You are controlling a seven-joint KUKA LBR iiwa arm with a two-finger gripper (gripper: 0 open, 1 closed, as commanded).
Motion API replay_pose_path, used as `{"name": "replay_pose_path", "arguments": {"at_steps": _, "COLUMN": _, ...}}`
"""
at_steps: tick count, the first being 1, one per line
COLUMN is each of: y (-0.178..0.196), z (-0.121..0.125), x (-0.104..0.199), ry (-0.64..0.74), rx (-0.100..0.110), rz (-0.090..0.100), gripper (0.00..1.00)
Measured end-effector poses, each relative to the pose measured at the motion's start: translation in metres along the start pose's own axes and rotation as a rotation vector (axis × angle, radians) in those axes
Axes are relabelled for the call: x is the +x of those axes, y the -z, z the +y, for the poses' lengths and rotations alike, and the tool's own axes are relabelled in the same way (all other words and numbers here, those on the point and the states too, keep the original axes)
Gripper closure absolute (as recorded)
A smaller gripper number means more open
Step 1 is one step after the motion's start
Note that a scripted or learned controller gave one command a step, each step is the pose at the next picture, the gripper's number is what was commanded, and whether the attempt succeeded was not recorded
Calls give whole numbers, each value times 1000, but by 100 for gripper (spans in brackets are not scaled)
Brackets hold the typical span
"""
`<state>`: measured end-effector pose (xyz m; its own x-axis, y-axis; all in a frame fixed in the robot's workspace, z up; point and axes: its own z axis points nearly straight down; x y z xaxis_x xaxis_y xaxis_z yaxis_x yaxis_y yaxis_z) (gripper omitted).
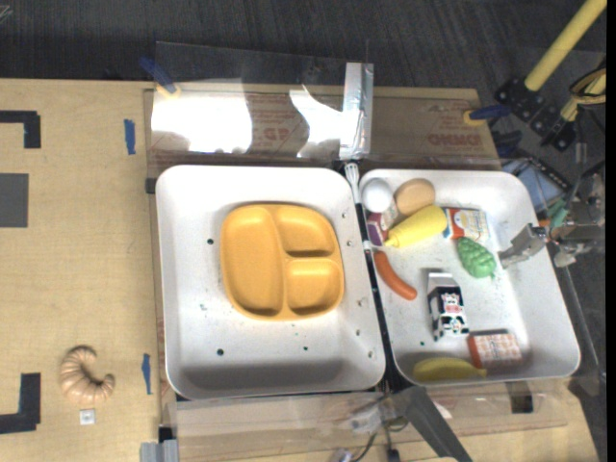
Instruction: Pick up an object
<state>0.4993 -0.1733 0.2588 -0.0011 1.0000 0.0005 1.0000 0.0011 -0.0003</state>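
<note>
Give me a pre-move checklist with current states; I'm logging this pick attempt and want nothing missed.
1. Objects available in the right bin: ok; green toy, hot dog, milk carton and others lie there.
2. End effector near a target: ok; it sits just right of the green toy.
3. Object already held: cannot tell.
4. Target free of neighbours: ok; the green toy lies apart from the yellow bottle.
5. Left bin contents: ok; the yellow divided tray sits centred.
</note>
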Motion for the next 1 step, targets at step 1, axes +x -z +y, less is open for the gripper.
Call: {"name": "replay_pose_path", "arguments": {"at_steps": 1, "y": -31, "z": -20, "x": 16, "ry": -106, "rx": 2, "rz": 1, "gripper": 0}}
